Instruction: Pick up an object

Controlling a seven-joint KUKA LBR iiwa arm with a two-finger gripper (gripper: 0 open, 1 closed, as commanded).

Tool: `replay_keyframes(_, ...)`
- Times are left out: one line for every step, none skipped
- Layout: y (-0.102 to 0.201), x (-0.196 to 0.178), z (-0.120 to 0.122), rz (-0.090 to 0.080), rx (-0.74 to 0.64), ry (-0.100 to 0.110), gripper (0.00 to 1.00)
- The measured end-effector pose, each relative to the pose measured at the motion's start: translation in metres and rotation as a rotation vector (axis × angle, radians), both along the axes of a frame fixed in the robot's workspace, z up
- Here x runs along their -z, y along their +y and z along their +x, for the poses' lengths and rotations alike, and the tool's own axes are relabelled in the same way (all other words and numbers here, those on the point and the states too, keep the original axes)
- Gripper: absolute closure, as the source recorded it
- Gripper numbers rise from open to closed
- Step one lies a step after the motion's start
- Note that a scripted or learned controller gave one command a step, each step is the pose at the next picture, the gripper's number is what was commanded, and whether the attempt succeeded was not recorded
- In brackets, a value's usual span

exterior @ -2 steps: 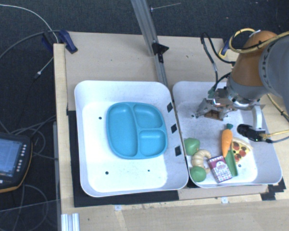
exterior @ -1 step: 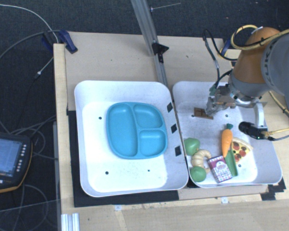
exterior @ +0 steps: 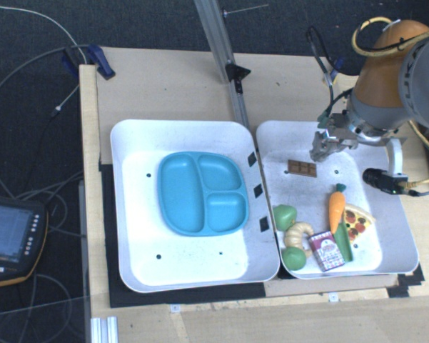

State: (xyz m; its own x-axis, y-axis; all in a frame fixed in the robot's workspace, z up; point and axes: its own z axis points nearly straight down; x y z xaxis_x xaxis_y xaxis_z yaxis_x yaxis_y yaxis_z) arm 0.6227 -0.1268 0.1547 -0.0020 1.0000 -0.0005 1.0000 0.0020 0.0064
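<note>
- The left bin carries a blue divided tray, set square in its middle as if ready to receive items.
- In the right bin, a brown chocolate bar lies alone; a green pear, carrot, pizza slice and small carton huddle near the front edge.
- The hand hovers just right of the chocolate bar, carrying nothing; I cannot tell how wide it is.

No words or numbers can be read anywhere here; the small red box in the right bin has a picture on its front, but it is too small and blurry to read.
</note>
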Motion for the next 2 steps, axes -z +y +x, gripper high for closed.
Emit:
replay_keyframes(0.007, -0.046, 0.001, 0.0, 0.0, -0.001, 1.0)
replay_keyframes(0.007, -0.092, 0.003, -0.001, 0.0, -0.001, 1.0)
